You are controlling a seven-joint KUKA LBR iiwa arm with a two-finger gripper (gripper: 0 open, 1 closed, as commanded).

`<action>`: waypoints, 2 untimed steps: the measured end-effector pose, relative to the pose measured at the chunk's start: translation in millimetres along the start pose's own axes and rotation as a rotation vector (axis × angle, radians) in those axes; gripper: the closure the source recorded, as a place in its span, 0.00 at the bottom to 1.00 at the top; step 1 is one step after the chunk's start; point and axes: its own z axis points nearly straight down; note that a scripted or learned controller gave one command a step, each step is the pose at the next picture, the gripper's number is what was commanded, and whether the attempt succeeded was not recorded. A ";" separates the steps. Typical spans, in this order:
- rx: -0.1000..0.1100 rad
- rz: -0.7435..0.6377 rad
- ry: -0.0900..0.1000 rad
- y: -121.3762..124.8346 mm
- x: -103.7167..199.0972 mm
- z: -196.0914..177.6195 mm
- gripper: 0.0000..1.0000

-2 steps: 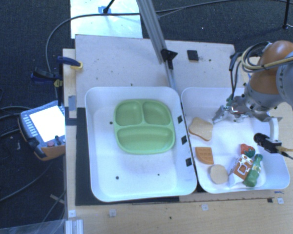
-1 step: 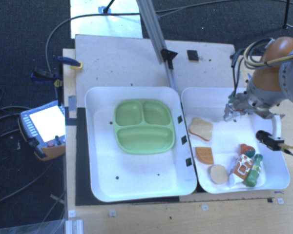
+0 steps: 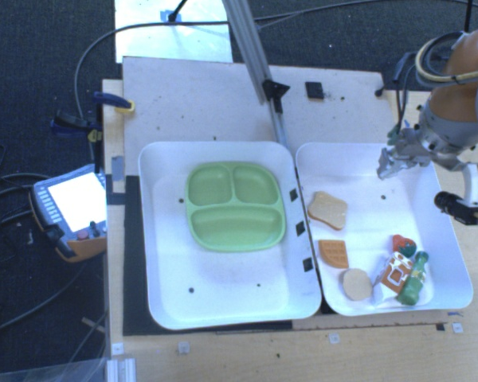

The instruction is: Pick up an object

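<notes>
My gripper (image 3: 389,166) hangs over the far right part of the right bin (image 3: 358,161), with nothing visible between its fingers. Below it in that bin lie a slice of toast (image 3: 327,210), an orange cracker-like square (image 3: 334,253), a round tan biscuit (image 3: 356,284), a small orange and white packet (image 3: 395,271), a red piece (image 3: 404,243) and a green bottle (image 3: 413,279). All these items sit nearer the front of the bin than the gripper, apart from it.
The left bin (image 3: 163,213) holds a green divided plate (image 3: 235,206). A slanted metal pole (image 3: 251,38) crosses the back of the bench. A tablet-like device (image 3: 70,211) and cables lie on the floor at the left.
</notes>
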 end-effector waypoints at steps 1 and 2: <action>0.000 0.000 0.000 2.6 -0.3 -55.3 1.00; 0.008 -0.003 0.004 -9.5 48.9 -46.3 1.00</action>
